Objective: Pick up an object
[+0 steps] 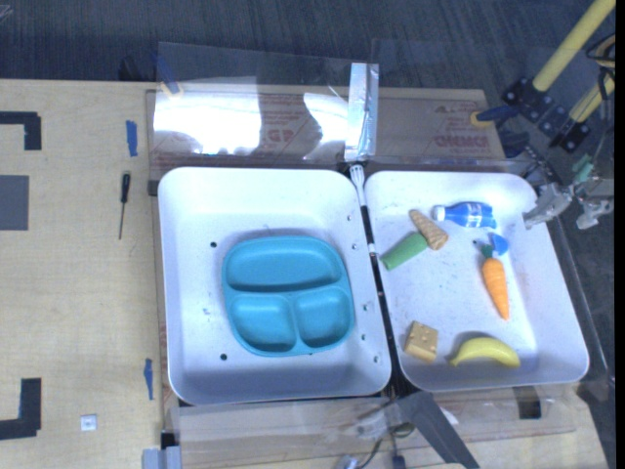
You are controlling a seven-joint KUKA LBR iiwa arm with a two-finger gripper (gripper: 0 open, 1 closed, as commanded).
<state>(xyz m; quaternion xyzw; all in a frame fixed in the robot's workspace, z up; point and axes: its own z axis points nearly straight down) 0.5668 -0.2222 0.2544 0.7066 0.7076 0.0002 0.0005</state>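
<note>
Nearest us, a yellow plastic banana (485,352) and a tan block (422,341) lie in the right white bin (562,355). Beyond, we see an orange toy carrot (497,283). Farthest, the jaws (566,201) hover at the bin's corner; we cannot tell their state.

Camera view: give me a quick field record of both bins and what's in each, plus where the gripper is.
left bin: blue divided tray
right bin: carrot, banana, blue bottle, green cylinder, tan cone, tan block
gripper: at the right bin's far right corner, above the rim
held object: none seen
</note>
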